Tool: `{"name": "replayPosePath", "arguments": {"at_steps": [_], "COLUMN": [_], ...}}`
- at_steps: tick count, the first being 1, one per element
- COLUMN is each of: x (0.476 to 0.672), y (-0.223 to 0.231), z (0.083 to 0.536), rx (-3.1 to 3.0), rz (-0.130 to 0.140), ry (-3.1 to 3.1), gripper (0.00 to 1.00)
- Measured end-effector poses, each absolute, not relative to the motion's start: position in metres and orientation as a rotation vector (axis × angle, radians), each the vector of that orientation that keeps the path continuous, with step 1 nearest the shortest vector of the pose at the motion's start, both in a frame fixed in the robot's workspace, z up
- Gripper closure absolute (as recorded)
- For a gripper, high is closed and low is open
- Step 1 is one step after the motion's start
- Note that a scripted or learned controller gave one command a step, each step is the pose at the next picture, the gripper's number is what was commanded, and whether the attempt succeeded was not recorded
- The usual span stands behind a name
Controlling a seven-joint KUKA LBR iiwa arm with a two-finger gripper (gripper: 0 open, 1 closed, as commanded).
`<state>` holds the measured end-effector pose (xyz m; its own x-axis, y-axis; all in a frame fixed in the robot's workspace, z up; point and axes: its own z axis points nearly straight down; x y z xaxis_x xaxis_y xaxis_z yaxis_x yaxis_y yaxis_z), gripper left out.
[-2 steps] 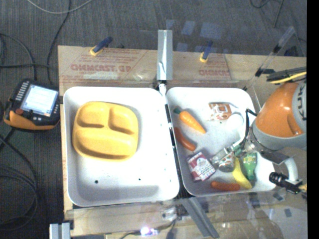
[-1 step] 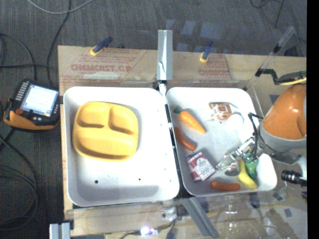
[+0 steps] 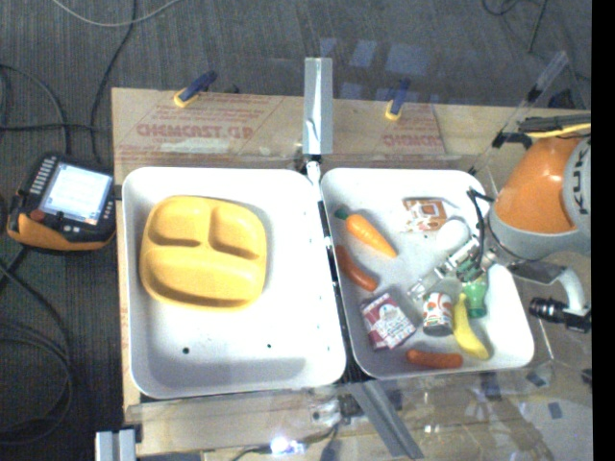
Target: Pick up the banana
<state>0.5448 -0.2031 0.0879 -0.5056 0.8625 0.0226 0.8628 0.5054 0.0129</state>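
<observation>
Yellow, the banana (image 3: 469,333) lies at the near right of the right bin (image 3: 384,365) beside a small can (image 3: 438,312), a red packet (image 3: 387,320) and a carrot (image 3: 370,234), the gripper (image 3: 444,272) just above it, its state unclear, while the left bin (image 3: 231,358) holds a yellow tray (image 3: 205,250).

The arm (image 3: 543,205) has a rounded orange shell with part of a dark letter at its edge, above a grey wrist section. The gripper (image 3: 444,269) is slim, silvery metal with a green patch beside the wrist. A black cylindrical fitting juts out below the orange shell.
</observation>
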Motion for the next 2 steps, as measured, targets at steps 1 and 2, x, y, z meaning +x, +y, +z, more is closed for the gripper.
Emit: {"name": "replayPosePath", "arguments": {"at_steps": [1, 2], "x": [0.499, 0.548], "y": [-0.206, -0.201], "z": [0.091, 0.088], "rx": [-1.499, -1.637], "rz": [-0.041, -0.036], "ry": [-2.779, -2.661], "gripper": [0.0, 0.0]}}
